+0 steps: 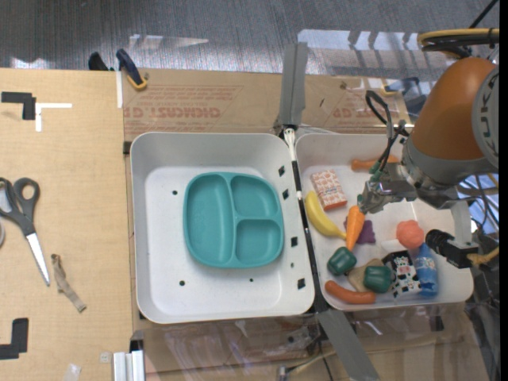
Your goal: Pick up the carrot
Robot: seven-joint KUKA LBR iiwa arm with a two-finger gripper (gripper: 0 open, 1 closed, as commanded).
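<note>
The carrot (354, 227) is orange and tapered. It stands nearly on end in the right bin (456, 294), between a banana (321, 217) and a purple item (366, 232). My gripper (370, 201) reaches in from the right and sits right at the carrot's upper end, touching or nearly touching it. The wrist hides how the carrot meets the gripper.
Around the carrot in the right bin are a wafer pack (328, 189), an orange ball (409, 232), two green pieces (342, 260), a red sausage (349, 294), a cow-print carton (403, 272) and a blue bottle (426, 270). The left bin (151, 213) holds a teal divided plate (234, 219). Scissors (24, 213) lie far left.
</note>
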